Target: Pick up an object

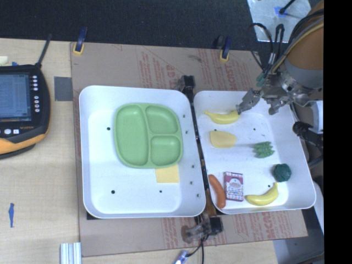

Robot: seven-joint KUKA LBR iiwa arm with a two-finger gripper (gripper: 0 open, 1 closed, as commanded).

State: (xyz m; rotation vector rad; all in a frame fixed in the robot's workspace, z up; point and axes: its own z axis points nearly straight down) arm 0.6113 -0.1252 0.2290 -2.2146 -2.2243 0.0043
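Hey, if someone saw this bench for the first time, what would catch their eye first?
Probably the pale green divided plate in the left white bin, with a yellow square slice at its near edge. Next, the right white bin scattered with toy food, where the grey arm's gripper hovers by a yellow banana at the far end.
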